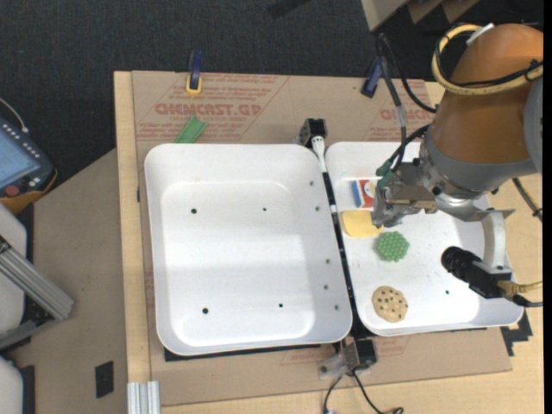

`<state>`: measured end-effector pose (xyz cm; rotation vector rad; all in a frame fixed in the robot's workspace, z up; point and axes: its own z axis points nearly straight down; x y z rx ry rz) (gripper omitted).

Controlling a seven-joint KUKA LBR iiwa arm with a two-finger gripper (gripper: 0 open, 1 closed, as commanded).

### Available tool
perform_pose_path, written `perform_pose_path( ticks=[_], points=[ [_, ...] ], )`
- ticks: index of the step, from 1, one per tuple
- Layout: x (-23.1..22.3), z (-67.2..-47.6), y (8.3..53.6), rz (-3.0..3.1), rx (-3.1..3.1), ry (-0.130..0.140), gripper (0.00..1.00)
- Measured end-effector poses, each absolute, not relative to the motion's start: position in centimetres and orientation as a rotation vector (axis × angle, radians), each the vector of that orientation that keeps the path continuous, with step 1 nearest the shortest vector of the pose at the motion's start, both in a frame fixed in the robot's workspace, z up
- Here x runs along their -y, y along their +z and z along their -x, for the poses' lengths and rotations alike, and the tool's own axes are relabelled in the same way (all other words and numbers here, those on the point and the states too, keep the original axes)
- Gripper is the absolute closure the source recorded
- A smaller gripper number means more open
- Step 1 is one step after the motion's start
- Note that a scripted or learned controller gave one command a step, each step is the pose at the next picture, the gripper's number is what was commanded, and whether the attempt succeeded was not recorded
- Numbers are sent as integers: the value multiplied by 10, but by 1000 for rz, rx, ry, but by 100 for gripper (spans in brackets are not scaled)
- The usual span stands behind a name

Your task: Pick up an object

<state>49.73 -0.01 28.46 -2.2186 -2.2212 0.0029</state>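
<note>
Gripper [382, 218] just beyond the knobbly green ball [392, 247]; I can't tell its grip.
Flat pale-yellow block [356, 224], up-left of that ball, sits partly under the gripper.

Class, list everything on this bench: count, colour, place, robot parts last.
cardboard: one, brown, under both bins
left bin: one, white, left side
right bin: one, white, beside it
yellow block: one, yellow, right bin's left edge
green ball: one, green, right bin's middle
cookie: one, tan, right bin's front
card: one, red-blue-white, right bin's back
green strip: one, green, behind left bin
clamps: two, blue-handled, cardboard's back edge
arm: one, grey-orange, over right bin
pincer: one, dark, by yellow block
</note>
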Motion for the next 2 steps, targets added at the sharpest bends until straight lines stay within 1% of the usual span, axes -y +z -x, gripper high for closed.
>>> perform_pose_path(
  ticks=[1,2],
  points=[
    [20,-520,278,2226,2221,-1,100],
    [-30,-506,332,2217,2230,-8,100]
  ],
)
